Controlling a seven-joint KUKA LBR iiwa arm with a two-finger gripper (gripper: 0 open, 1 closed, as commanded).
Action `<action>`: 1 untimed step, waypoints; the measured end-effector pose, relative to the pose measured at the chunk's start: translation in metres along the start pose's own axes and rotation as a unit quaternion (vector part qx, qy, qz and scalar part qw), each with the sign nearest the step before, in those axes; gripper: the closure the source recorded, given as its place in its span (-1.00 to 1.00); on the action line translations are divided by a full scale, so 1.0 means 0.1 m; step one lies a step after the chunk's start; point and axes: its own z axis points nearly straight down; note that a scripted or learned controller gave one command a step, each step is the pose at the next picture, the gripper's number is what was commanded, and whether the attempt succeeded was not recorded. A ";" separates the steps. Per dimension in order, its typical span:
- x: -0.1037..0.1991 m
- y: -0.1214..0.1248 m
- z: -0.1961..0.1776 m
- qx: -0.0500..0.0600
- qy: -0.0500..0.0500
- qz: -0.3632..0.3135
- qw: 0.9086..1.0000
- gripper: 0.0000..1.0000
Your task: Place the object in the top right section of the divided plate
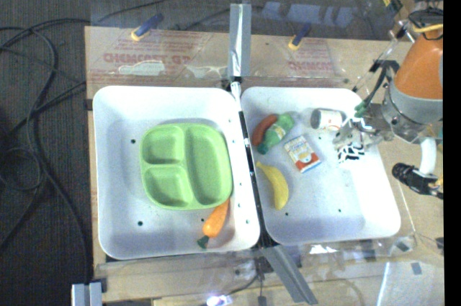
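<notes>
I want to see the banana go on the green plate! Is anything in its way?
Yes. The raised divider between the two bins lies between the banana and the green plate. It must be lifted over; the plate's top right section looks bare.

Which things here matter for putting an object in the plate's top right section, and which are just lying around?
Job:
green divided plate, left bin
claw, over the right bin
black-and-white object under the claw

Lying about:
banana
small carton
green bottle
white cup
carrot, beside the plate

Grey arm (414, 99) with its orange band, low at the right, gripper (351, 142) pointing left.
</notes>
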 end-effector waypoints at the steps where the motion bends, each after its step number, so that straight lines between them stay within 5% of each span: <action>1: 0.53 0.79 -0.17 -0.001 0.001 -0.011 1.000 1.00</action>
